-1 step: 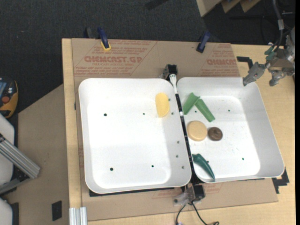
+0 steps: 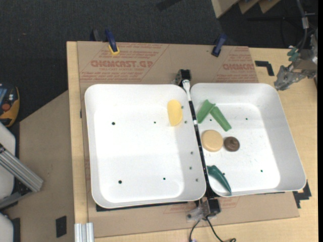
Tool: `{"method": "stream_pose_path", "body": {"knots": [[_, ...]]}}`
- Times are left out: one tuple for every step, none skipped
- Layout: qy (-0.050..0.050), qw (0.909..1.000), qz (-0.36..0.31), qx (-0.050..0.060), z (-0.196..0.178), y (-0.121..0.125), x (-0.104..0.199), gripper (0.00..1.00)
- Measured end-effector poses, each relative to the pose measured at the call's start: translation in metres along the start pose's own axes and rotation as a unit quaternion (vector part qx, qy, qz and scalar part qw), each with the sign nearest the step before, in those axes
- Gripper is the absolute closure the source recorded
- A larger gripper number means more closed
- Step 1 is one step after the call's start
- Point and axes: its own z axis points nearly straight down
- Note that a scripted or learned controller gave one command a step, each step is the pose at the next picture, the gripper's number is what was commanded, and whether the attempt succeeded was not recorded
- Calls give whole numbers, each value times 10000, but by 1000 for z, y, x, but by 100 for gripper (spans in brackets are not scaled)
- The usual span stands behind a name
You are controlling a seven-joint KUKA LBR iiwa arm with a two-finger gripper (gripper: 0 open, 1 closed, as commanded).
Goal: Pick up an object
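Hovering at the far right beyond the right bin (image 2: pixel 282 110), the tool (image 2: pixel 285 78), whose state I cannot tell, should descend straight over the tan disc (image 2: pixel 212 140) lying near the bins' shared wall, avoiding the brown disc (image 2: pixel 231 144) just beside.

One oblong piece (image 2: pixel 174 112) in left bin (image 2: pixel 101 100); five pieces in right bin (image 2: pixel 272 100).

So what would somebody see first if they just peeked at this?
Probably the two white bins, left and right, side by side on the bench. A yellow piece lies in the left bin. In the right bin sit two green pieces, a tan disc, a brown disc and a teal piece.
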Motion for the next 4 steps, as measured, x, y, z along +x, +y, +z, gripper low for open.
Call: {"method": "stream_pose_path", "body": {"knots": [[10,10000,-2,-4,-61,-61,31,100],[1,10000,-4,3,-68,-59,29,100],[33,10000,-45,21,-96,-137,133,100],[10,10000,-1,8,-104,-134,128,100]]}}
